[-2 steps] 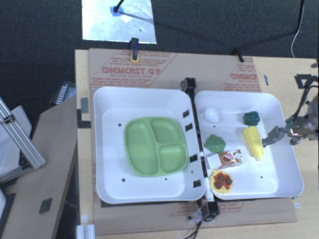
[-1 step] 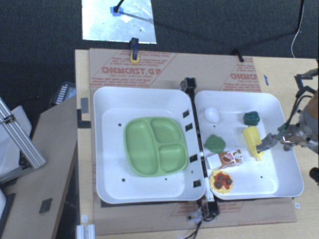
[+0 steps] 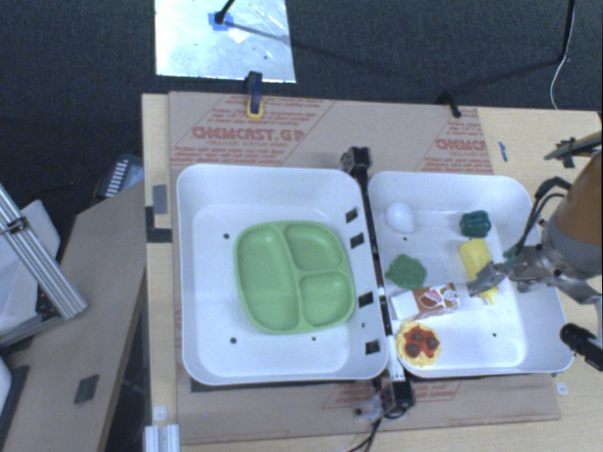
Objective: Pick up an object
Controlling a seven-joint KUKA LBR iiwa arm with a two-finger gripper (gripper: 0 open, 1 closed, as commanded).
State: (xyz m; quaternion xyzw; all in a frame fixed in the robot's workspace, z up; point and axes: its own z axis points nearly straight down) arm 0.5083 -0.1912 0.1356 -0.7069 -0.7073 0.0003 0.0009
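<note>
Although the arm (image 3: 577, 217) enters from the right, most of it is cut off at the frame edge. Its gripper (image 3: 490, 282) sits low in the right bin (image 3: 509, 347), at the lower end of a yellow block (image 3: 474, 255); whether its fingers are spread or closed, or grasp anything, cannot be told. Near it lie a flat red-and-white carton (image 3: 426, 300), a leafy green broccoli piece (image 3: 406, 271), a smooth white egg (image 3: 400, 217), a dark green pepper (image 3: 475, 222) and a round yellow disc with red toppings (image 3: 419, 343). A green three-compartment plastic plate (image 3: 292, 277) rests in the left bin (image 3: 207, 196).
</note>
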